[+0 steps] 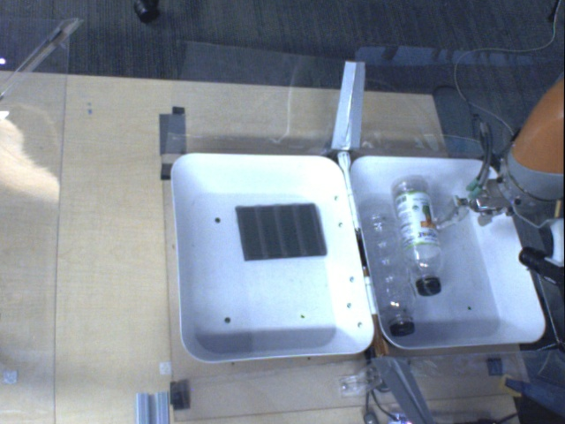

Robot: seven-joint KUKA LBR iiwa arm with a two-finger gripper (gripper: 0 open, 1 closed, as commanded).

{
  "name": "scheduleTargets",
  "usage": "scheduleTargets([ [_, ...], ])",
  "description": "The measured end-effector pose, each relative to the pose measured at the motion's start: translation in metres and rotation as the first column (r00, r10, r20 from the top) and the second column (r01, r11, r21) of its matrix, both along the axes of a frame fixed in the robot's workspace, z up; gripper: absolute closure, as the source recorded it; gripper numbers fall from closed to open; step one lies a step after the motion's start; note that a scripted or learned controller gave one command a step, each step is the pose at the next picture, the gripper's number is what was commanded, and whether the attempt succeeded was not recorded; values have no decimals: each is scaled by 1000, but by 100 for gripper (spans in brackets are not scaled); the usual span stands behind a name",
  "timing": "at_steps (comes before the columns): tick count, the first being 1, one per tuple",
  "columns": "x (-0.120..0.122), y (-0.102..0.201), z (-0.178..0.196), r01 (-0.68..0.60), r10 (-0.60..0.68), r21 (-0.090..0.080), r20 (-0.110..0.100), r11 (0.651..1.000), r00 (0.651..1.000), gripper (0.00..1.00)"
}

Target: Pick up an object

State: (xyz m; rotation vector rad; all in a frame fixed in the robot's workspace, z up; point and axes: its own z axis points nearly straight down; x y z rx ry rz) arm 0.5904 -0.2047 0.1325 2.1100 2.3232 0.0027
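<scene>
Two Bottles Waiting While the Arm Is Reaching In

Camera view: two shallow white bins are sitting side by side on the bench. The left bin [194, 237] is holding a dark ribbed mat [281, 231] near its middle. The right bin [512, 325] is holding two clear plastic bottles. The labelled bottle [417, 233] is lying near the bin's centre, its base pointing toward twelve o'clock and its black cap toward six o'clock. A second clear bottle [386, 276] is lying just beside it on the nine o'clock side, along the bin's left wall, its dark cap toward six o'clock as well; whether the two are touching is hard to tell.

The arm [540, 144] is coming in from three o'clock, its orange band showing above the wrist. The gripper [477, 203] is hanging over the bin's upper right part, at about two o'clock from the labelled bottle and apart from it. How far its fingers are parted I cannot tell at this size, and nothing is visibly held between them.

Judging from this, the approach step is in hand and no grasp is yet made. The next move is calling for travel toward eight o'clock, over the labelled bottle, then a descent with the fingers straddling its round body, which may be prone to rolling.
</scene>
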Motion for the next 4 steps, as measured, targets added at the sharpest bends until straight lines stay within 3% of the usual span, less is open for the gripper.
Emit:
scheduleTargets([
  [1,5,67,-34,-316,316,-11,5,949,949,0],
  [2,18,79,-32,-540,541,-55,3,840,841,0],
  [3,20,78,-33,-561,562,-51,2,826,827,0],
  [4,16,77,-37,-458,458,-44,0,888,889,0],
])
